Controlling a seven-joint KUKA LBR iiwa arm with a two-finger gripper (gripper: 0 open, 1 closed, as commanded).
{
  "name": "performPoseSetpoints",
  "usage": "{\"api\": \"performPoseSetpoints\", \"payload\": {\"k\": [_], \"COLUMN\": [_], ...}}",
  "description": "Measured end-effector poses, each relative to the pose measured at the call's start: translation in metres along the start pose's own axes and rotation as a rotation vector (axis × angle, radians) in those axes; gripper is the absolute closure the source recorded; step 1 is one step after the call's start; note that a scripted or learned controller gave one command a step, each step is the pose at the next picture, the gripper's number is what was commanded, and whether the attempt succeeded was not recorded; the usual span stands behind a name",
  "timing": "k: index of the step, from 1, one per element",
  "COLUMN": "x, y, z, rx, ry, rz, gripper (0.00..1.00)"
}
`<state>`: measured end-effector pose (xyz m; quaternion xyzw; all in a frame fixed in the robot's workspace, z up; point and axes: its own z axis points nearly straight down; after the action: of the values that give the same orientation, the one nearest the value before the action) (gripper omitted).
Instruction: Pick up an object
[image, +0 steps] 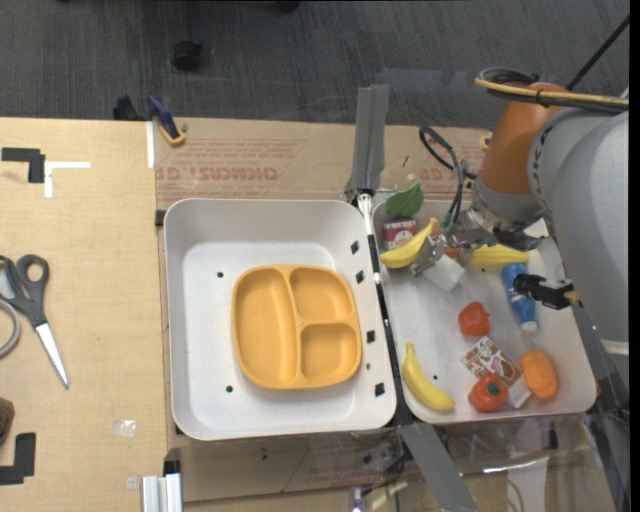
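Camera view: nearest in the right bin (565, 330), well in front of the hand, lie a banana (424, 381), a tomato (487, 394) and an orange thing (539, 373). Closer to the hand sit a red block (474, 320) and a blue tube (519, 296). The hand (440, 245) is low at the bin's far end; whether it is clenched or released cannot be told. A second banana (408, 248) lies just beside it, touching or nearly so. To its left, the other bin (200, 330) holds a yellow divided plate (296, 325).

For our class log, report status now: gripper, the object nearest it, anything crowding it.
Gripper low at right bin's far end, jaws unclear. Nearest: banana, touching or just beside, grasp unconfirmed. Crowding: green packet, second banana, blue tube.
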<state>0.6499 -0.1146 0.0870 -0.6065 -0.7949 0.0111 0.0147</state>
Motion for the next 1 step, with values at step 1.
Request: {"api": "performPoseSetpoints", "payload": {"k": [1], "x": [-0.0021], "y": [0.0009], "z": [-0.0093], "rx": [-0.006], "ry": [-0.011], "rz": [-0.004], "gripper": [1.0]}}
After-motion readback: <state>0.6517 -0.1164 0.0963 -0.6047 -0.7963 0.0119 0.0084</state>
